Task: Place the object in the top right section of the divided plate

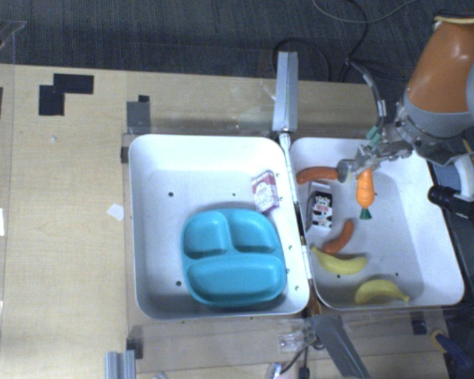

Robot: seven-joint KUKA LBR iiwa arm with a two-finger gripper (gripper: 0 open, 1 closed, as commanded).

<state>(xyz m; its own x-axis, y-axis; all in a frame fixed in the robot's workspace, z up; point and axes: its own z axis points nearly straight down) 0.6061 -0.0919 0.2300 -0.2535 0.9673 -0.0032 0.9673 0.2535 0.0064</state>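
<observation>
- The grey arm with its orange band reaches in from the right and ends over the back part of the right shallow white bin.
- The metal two-finger gripper hangs just above the small orange carrot toy with a green tip; the carrot's upper end sits right at the fingertips and its green tip points down toward the bin floor.
- Whether the gripper is clenched on the carrot or merely touching its top, I cannot tell from this angle.
- The carrot is over the right bin, well apart from the turquoise divided plastic plate.
- The plate lies in the left shallow white bin, toward its front, with two small sections at the far side and one large section at the near side.
- A small pink and white packet leans near the left bin's right wall, just behind the plate.
- In the right bin, an orange-red sausage-shaped toy lies near the back left corner, beside the gripper.
- A small black and white box rests below that sausage.
- A second orange-red sausage-shaped toy lies tilted in the middle, touching a yellow banana toy.
- Another yellow banana toy sits near the front edge.
- Both bins stand on a pale wooden desk.
</observation>
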